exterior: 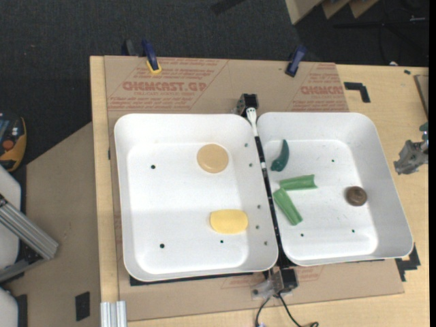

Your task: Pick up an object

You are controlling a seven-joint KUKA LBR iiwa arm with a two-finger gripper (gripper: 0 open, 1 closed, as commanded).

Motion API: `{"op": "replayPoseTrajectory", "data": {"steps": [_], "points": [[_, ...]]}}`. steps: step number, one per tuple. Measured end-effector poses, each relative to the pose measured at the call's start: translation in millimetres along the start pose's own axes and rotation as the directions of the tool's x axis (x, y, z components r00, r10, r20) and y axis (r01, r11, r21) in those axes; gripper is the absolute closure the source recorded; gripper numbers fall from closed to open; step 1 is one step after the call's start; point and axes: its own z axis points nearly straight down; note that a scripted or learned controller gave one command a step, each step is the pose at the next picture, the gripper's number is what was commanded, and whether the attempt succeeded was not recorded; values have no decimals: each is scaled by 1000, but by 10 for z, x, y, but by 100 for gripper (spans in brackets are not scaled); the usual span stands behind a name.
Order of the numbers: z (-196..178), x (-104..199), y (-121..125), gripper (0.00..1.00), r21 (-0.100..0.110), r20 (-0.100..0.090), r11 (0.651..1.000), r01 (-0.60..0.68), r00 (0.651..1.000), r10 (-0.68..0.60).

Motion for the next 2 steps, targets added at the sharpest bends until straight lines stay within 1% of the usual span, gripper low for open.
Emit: {"op": "replayPoseTrajectory", "data": {"steps": [1,2], "points": [[2407,-285,10,100,10,-5,1000,5,1000,-5],[652,-304,177,100,-19,6,1000,10,1000,-10]]}}
